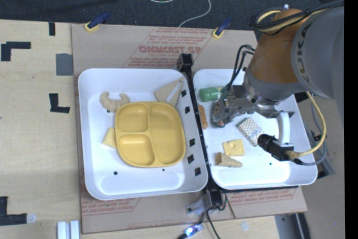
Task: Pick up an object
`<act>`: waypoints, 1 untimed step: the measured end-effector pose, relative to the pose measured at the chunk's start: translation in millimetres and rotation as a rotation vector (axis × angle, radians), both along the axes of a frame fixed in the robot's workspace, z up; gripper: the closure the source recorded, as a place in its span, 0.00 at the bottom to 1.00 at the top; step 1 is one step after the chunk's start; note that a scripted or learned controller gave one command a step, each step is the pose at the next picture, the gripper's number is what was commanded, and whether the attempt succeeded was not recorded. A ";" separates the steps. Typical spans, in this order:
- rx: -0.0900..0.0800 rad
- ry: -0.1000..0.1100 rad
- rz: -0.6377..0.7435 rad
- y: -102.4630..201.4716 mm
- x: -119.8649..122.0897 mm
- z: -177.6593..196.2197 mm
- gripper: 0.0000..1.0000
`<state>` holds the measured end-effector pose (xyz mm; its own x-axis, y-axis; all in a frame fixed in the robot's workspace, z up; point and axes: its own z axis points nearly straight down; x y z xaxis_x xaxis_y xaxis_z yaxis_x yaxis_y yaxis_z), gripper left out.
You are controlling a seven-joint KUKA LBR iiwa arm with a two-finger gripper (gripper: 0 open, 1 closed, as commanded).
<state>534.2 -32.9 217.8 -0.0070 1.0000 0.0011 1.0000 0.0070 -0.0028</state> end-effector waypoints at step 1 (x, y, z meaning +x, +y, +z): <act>0.001 -0.002 0.001 52.5 12.5 11.0 1.00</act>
<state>546.7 19.5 228.9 -0.0077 1.0000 0.0019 1.0000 0.0077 -0.0010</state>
